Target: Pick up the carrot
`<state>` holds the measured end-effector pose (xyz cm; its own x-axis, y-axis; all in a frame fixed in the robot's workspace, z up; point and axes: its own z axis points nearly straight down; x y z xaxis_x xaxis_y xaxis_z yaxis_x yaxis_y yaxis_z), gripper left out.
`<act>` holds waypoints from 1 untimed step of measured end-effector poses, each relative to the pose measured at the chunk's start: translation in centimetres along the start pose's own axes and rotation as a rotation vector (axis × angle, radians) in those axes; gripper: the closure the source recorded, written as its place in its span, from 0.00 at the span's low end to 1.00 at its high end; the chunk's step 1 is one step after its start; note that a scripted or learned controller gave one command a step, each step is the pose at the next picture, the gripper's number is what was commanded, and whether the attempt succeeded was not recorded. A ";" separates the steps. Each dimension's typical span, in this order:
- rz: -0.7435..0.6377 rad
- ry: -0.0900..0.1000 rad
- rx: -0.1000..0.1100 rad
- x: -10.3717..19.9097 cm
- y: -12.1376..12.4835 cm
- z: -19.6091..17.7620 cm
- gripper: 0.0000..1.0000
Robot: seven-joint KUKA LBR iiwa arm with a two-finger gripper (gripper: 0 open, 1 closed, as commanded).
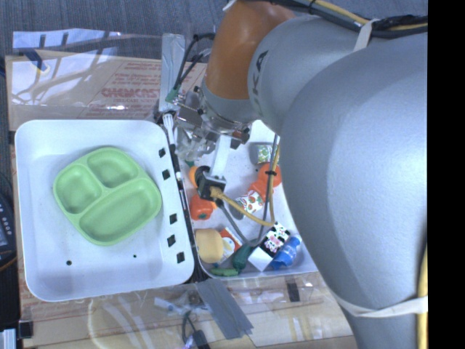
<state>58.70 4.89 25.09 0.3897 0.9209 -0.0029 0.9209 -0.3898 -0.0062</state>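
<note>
The carrot [202, 208] is a short, stubby, bright orange piece. It lies against the left wall of the right bin [236, 171], about halfway along that wall. Its upper part is hidden behind robot hardware, so its full length cannot be made out.

There is one carrot. In the near part of the same bin lie one pale yellow rounded toy [209, 244], just beside the carrot on its near side, one black-and-white patterned block [275, 240], one blue thing [290, 253] touching that block, and one dark green thing [227, 270] by the near edge. One red-and-white item [252, 198] lies toward the middle, right of the carrot.

The gripper [192, 151] hangs over the far left corner of the right bin, on the far side of the carrot. Whether it is spread or closed cannot be told from this angle, and nothing is seen gripped in it. The grey arm [327, 158] covers the right bin's whole right side.

The carrot is hemmed in by the wall on its left and the yellow toy on its near side, with a little bare floor to its right.

There are two bins. The left bin [43, 267] holds one green plate [109, 195] with three compartments, with bare white floor all around it.
</note>
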 end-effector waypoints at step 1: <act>0.023 0.001 -0.002 -3.0 -1.3 -15.8 1.00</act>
